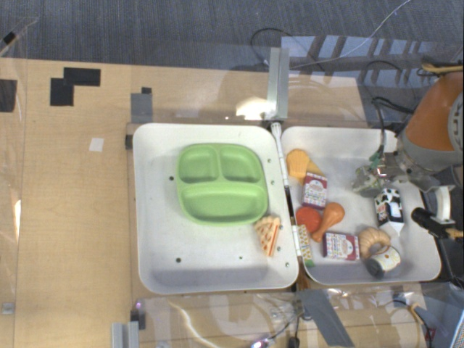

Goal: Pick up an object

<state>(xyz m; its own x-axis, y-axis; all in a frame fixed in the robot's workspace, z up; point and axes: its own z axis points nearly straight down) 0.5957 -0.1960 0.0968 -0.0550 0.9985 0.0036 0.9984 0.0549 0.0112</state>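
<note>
The wooden desk [65,194] carries two shallow white bins side by side. The left bin [156,259] holds a green divided plate [221,183] lying flat near its middle, with three compartments facing up. Just beside the plate's lower right corner, a toy pizza slice [267,233] rests on the bin floor close to the right wall.

The right bin [341,138] holds a cluster of small toys. Near its upper left sits an orange-yellow cone-shaped piece [299,163], and just below it a small red-and-white carton [315,191]. Lower down, a red round toy [308,218] lies touching an orange drumstick [330,217]. A thin green-and-white packet [304,243] lies along the bin's left wall below them. Toward the bottom, a second red-and-white box [340,246] lies flat, with a tan croissant [374,240] just to its right and a grey-and-white can [382,261] on its side below the croissant. Further right, a black-and-white milk bottle with a cow pattern [388,209] lies near the bin's right side.

The arm reaches in from the right, its orange band [433,118] above the bin's right edge. The gripper [373,178] hangs low over the upper right part of the bin, just above the cow-patterned bottle; its metal tip looks blurred, so whether the jaws are spread or closed cannot be told, and nothing is visibly between them.
</note>
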